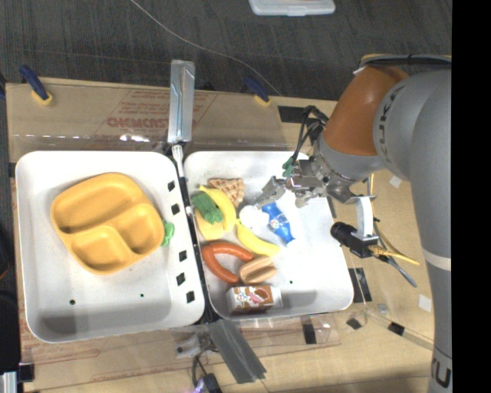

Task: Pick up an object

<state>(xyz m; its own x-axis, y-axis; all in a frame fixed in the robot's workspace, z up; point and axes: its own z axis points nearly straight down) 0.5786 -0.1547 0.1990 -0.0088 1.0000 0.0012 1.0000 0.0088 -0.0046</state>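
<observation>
We see the bench covered in brown cardboard (92, 115) with faded red print, pinned at its far edge by blue clamps (36, 84). Beyond it lies dark carpet (77, 31), crossed by a thin cable (165, 27), with a white lid (291, 6) at the top edge. A grey metal bar (182, 92) stands upright where the two bins meet.

The left bin (46, 307) holds a yellow divided plate (107, 219), with a small green piece (167, 232) just beside its right rim.

The right bin (314, 261) is crowded toward its left half. There we see a waffle (227, 188) at the back, a green toy (205, 207) resting on a yellow one, and a banana (257, 239). A red sausage (219, 257), a bun (258, 270) and a brown packet (252, 296) lie nearest the front wall.

The grey arm (399, 100), with its orange band (357, 115), reaches in from the right. The gripper (275, 192) hangs over the middle of the right bin, between the waffle and the bin's bare right side. The blue item (278, 222), blue and white, lies directly below it, touching the banana. We cannot tell how far the gripper is open, nor whether it has hold of anything.
</observation>
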